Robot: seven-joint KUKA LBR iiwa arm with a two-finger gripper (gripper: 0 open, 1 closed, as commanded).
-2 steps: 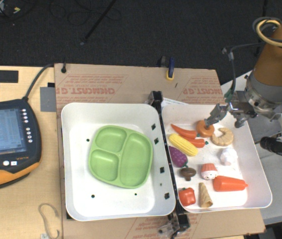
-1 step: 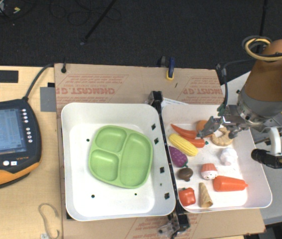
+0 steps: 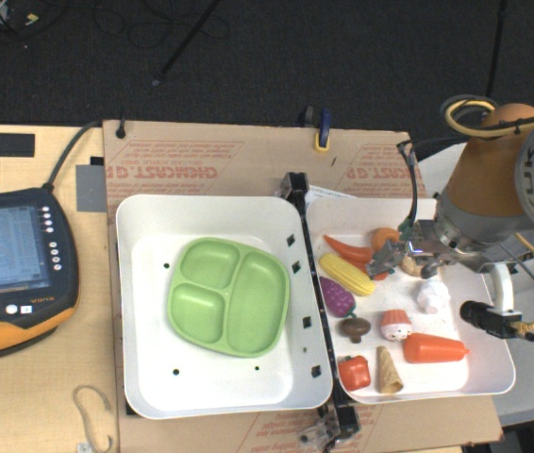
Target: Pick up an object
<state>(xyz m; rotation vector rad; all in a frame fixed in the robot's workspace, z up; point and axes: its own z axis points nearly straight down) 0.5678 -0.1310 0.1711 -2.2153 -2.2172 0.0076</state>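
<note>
Camera view shows the end effector (image 3: 401, 256) low in the right bin (image 3: 503, 371), its opening impossible to judge, among toy foods: corn (image 3: 346, 274), red pepper (image 3: 346, 249) and an orange piece (image 3: 385, 239) just beside it. A good pick would centre on one item, probably the orange piece, clear of its neighbours.

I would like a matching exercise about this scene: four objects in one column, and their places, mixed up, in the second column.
Objects:
1. green divided plate
2. carrot
3. corn cob
4. ice cream cone

Places:
A. right bin, upper left part, just above the purple eggplant
B. left bin, near the middle
C. right bin, near the front edge, right of the red pepper
D. right bin, lower right part, below the white object

Pairs: 1-B, 2-D, 3-A, 4-C
</note>
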